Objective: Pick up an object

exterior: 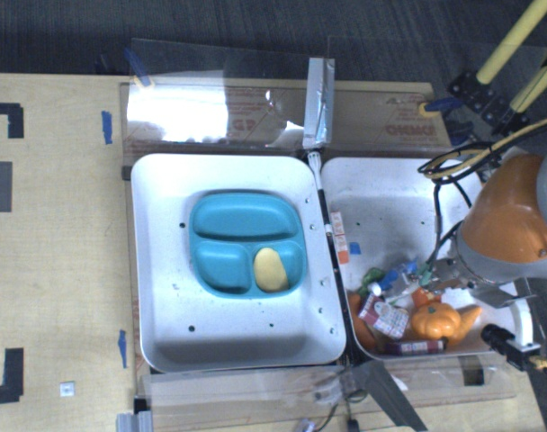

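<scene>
The claw is seen low over the right bin, at the edge of a heap of small things; whether it is open or closed cannot be told, being hidden under the arm. Just below it a small orange pumpkin lies among packets and a carrot. In the left bin a blue tray is set, and a yellow lemon rests in its lower right compartment
</scene>
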### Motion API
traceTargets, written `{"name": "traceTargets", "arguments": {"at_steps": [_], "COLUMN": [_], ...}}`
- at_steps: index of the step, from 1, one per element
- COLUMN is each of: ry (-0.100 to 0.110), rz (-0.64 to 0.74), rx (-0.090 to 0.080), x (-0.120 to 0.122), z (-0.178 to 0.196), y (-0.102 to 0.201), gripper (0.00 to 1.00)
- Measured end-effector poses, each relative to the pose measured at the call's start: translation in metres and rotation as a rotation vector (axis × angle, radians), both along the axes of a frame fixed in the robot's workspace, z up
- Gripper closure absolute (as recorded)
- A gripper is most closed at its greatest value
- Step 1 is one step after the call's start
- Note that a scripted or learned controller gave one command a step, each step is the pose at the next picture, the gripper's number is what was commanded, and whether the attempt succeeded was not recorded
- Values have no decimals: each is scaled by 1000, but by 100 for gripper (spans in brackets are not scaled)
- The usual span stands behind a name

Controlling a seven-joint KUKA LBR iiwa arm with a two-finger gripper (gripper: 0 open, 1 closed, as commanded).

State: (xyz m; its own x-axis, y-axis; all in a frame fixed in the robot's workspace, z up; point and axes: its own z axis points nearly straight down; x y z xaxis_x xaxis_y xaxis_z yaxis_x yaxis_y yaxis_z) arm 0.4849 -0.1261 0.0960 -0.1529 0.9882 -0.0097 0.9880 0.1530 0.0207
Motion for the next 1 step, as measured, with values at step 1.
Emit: {"name": "traceTargets", "arguments": {"at_steps": [1], "ry": [-18], "rz": [-3], "rx": [-8], "x": [4], "z": [14], "y": [-3], "gripper": [100]}}
